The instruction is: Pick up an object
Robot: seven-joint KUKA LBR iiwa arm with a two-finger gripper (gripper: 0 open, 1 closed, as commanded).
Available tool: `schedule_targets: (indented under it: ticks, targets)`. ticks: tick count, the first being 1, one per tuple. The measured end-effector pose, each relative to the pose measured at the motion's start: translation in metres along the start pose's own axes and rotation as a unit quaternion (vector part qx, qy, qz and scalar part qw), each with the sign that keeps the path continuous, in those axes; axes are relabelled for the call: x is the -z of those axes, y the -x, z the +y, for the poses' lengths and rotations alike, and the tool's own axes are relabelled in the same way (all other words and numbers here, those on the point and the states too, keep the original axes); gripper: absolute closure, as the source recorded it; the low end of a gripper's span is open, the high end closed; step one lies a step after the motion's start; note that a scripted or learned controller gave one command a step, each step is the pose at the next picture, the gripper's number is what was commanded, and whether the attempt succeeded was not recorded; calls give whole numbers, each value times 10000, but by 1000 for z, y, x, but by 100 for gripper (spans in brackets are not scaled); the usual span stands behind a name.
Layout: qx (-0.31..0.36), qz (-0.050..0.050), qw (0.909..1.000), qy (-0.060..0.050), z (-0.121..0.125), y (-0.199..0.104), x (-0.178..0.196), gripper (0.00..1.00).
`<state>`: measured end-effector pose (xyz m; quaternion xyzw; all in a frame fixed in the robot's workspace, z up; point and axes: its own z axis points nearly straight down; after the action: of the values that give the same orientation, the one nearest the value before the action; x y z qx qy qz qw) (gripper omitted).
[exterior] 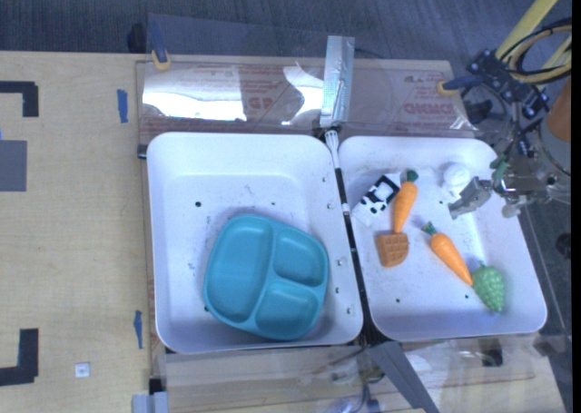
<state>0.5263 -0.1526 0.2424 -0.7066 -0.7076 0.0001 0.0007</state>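
The right bin (531, 311) holds several toy foods. An orange carrot (404, 205) lies upright near its left wall, beside a black-and-white piece (379, 195). Below them sits an orange waffle-like piece (393, 249). A second carrot (448, 256) lies slantwise in the middle, and a green bumpy piece (490, 289) rests at its lower end. A small white round object (455, 175) lies near the bin's back. My gripper (488, 203) hangs over the bin's right side, just right of the white object and above the second carrot. Its fingers stand open with nothing between them.
The left bin (172, 166) holds a teal divided plate (266, 275). A metal divider (338, 80) and clear sheeting stand behind both bins. Yellow and black cables (531, 21) hang at the upper right by the arm.
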Motion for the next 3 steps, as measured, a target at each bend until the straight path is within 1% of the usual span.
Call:
schedule_targets:
  ticks: [1,2,3]
  targets:
    - [-455,3,9990,-21,2,15,-63,0]
    - [-273,-10,9996,34,1,36,-155,0]
    - [-281,-18,9996,60,2,37,-144,100]
